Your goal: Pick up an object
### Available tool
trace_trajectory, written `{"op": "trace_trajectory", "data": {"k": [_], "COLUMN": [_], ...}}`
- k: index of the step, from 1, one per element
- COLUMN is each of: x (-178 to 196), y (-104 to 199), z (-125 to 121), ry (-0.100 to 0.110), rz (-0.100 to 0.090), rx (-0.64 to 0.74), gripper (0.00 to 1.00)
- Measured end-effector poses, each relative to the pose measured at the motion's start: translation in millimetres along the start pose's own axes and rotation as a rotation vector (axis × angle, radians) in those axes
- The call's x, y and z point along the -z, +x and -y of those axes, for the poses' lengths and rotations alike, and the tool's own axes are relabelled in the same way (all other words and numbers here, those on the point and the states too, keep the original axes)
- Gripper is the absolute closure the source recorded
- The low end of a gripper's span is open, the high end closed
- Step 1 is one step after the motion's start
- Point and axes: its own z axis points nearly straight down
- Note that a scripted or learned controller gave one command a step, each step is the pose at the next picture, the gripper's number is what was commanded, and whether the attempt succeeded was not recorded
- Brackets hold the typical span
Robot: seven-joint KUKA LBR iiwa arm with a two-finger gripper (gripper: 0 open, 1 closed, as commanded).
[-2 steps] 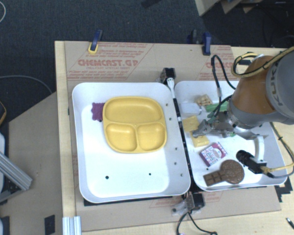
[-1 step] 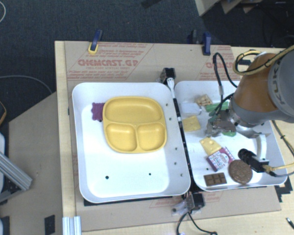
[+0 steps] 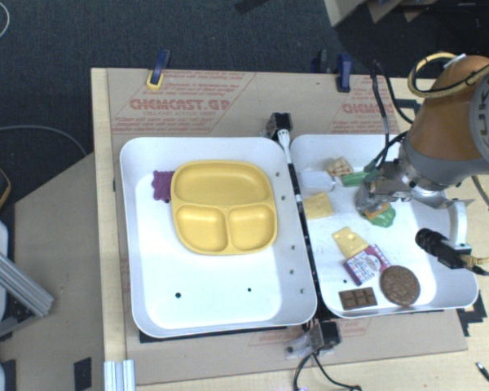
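Two bins: you had the left bin (image 3: 147, 243) and the right bin (image 3: 440, 296) side by side on the bench, touching along the middle rim.
Gripper: you had the gripper (image 3: 381, 202) low in the right bin, over a green and orange object (image 3: 382, 215) near the bin's middle.
Jaws: you could not tell from this slanted view whether they stood apart or together; the wrist hid them.
Task's thing: probably that green and orange object, lying on the bin floor just beneath the tool; nothing was seen between the fingers.
Doing it well: you needed to centre over the piece, come straight down, and close only once it sat between the pads; the yellow wedge (image 3: 350, 241) and pale yellow square (image 3: 318, 206) lay near and could be nudged.
Shapes: a round brown disc (image 3: 400, 285), a flat brown ridged bar (image 3: 358, 299), and a purple and white packet (image 3: 365, 263) looked thin and hard to pinch.
Left bin contents: a smooth yellow three-section tray (image 3: 224, 204), glossy plastic, beside a rough purple piece (image 3: 161, 185).
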Motion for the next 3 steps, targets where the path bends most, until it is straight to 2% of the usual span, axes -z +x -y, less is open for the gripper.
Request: {"op": "trace_trajectory", "data": {"k": [1,2,3], "x": [51,63,54], "y": [-3,-3,23], "z": [8,6,-46], "ry": [-0.001,0.002,0.003], "rz": [0.0,0.0,-0.002], "rx": [-0.001,0.0,0.003], "gripper": [1.0,1.0,1.0]}}
